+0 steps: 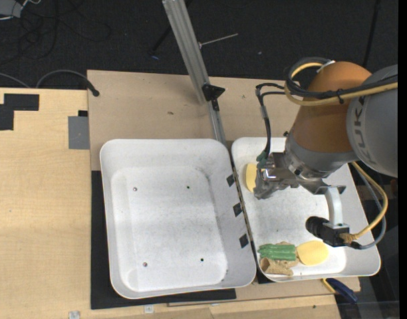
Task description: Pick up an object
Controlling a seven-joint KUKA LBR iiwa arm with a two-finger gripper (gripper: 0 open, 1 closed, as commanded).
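Both bins white, the left speckled with dark dots; a green object, a yellow object, a tan object; tabletop pale wood.

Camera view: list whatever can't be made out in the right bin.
- Flat yellow piece by the divider: the claw covers its right side, shape unclear.
- Claw opening: masked by the grey wrist above.
- Tan lumpy object: partly under the green ridged toy, too small to identify.

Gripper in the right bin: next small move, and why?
Probably a short descent onto the yellow object by the bin's left wall. The gripper sits low right beside it, nothing visibly held, while the green object and the other yellow piece lie away at the near edge of the right bin.
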